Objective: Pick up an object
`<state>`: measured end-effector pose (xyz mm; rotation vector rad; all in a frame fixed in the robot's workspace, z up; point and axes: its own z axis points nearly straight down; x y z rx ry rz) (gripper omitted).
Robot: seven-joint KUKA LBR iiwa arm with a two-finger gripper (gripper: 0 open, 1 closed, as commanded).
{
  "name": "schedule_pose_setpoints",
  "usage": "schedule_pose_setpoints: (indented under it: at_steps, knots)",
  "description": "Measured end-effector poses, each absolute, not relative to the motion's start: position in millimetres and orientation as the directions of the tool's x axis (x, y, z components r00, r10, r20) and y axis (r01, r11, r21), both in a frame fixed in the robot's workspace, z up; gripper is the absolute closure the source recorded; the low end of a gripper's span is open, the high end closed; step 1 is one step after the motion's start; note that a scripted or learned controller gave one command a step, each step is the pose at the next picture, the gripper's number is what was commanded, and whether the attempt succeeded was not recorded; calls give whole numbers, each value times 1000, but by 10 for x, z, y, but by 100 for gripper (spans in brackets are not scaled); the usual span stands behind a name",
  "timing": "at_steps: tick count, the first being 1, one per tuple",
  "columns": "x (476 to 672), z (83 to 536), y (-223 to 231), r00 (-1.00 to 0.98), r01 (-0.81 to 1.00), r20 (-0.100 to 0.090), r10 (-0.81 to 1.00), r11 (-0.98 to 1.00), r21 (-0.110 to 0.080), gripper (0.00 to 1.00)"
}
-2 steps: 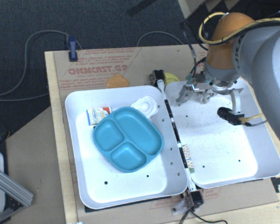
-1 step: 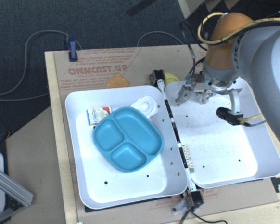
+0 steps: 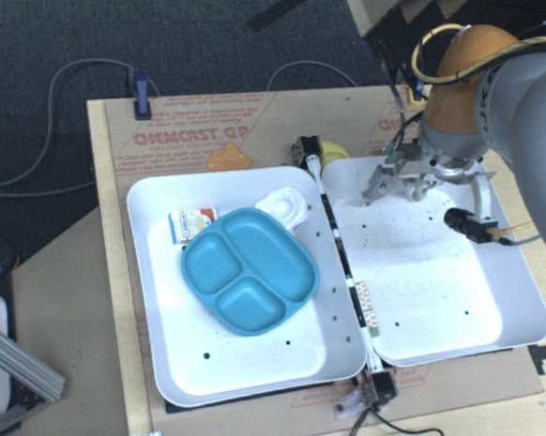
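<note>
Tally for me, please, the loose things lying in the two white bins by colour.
Blue: 1, the divided plate in the left bin.
White: 2, a small cup-like piece at the plate's upper right edge, and a small packet with some red and blue print at its upper left.
Total: 3, all in the left bin.

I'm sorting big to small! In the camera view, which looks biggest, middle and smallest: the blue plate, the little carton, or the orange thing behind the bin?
1. blue plate
2. little carton
3. orange thing, close to the carton, so unsure.
</note>
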<state>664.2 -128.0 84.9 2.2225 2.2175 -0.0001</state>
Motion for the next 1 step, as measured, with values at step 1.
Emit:
schedule_pose_setpoints:
  at_steps: [1]
  knots:
    - [6668,850,-917,-3,1000,1,1000,3,-1,0]
